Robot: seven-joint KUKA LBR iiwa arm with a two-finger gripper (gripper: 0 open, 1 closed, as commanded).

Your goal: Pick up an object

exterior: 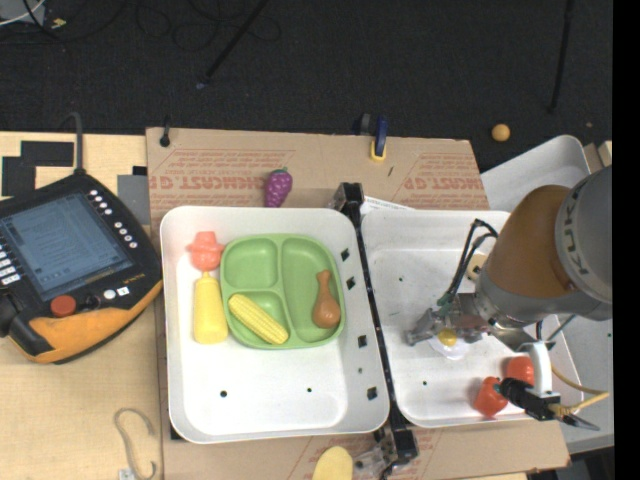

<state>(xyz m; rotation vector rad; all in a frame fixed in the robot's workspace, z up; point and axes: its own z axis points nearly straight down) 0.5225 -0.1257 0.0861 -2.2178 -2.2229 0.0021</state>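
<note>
Reaching into the right bin (420,388), the claw (445,330) hangs low over a small yellow object (447,341) on the bin floor; its opening cannot be told. Centre over the object and descend vertically before closing. A red object (490,396) lies near. The left bin (260,408) holds a green tray (262,260); the surface (70,408) carries a teach pendant (65,243)

Small yellow object (447,340), partly hidden, lying on floor of right bin directly under the gripper (440,328). Red toy pepper (492,395) lying near lower right of the gripper, close to bin's front edge, well apart.
</note>
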